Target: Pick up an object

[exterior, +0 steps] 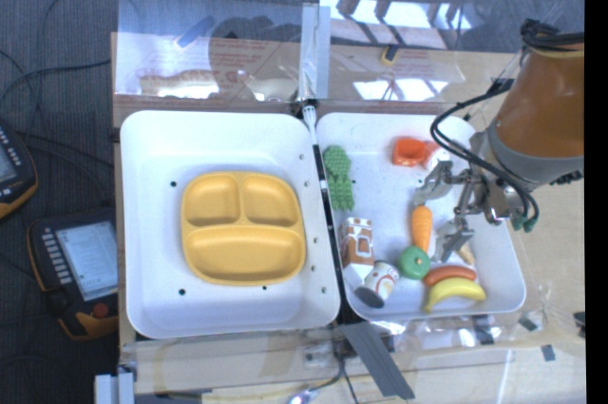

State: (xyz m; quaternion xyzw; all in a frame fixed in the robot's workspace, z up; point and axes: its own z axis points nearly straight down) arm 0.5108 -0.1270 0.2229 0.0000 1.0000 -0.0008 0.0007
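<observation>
Gripper point(454, 207) sits over right bin point(380, 131), fingers spread, nothing between them, carrot point(421, 226) just beside. No readable writing; small carton point(357, 240) print too blurry. Same bin: banana point(452, 292), green leafy piece point(337, 176), orange cup point(410, 151). Left bin point(152, 145) holds yellow divided plate point(244, 227).

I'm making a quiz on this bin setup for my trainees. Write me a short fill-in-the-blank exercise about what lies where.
1. The yellow divided plate lies in the ____ bin.
2. The plate has ____ compartments.
3. The banana lies at the near edge of the right bin, just below a ____ sausage-shaped toy.
4. The gripper hangs over the right bin, beside the orange ____.

Missing words: left; three; red; carrot
</observation>
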